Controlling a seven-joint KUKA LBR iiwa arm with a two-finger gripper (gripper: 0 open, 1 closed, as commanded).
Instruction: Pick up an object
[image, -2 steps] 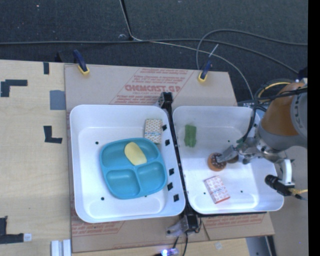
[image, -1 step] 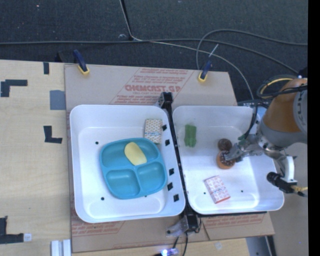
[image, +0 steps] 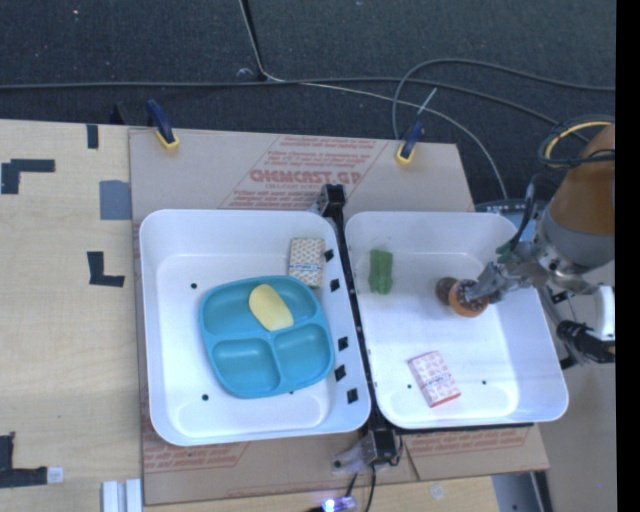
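Two white bins sit side by side on a cardboard sheet (image: 300, 165) that two clamps hold to the bench, one at the sheet's eleven o'clock corner (image: 160, 124) and one near its one o'clock corner (image: 408, 146). The left bin (image: 160, 300) holds a blue tray (image: 265, 335) with three compartments; a yellow piece (image: 269, 306) lies in the tray's largest compartment, toward twelve o'clock. A small patterned packet (image: 306, 260) stands just beside the tray at its one o'clock, near the black divider (image: 345, 300) between the bins. In the right bin (image: 530, 395), a green block (image: 381, 271) lies toward ten o'clock, close to the divider. A flat card with red print (image: 434, 379) lies toward six o'clock, well apart from the block. A small round brown and orange object (image: 458, 296) sits near the bin's three o'clock side. The arm (image: 580, 205) reaches in from three o'clock, and its gripper (image: 485, 290) is down at the round object, touching or almost touching its right edge. The view is too small and blurred to show how the jaws stand, so I cannot tell whether they are wide, narrow or closed on the object. The object appears to rest on the bin floor. Black and grey cables (image: 440, 85) trail over the dark floor at twelve o'clock, and a wooden surface with black tape marks (image: 60, 250) lies at nine o'clock.
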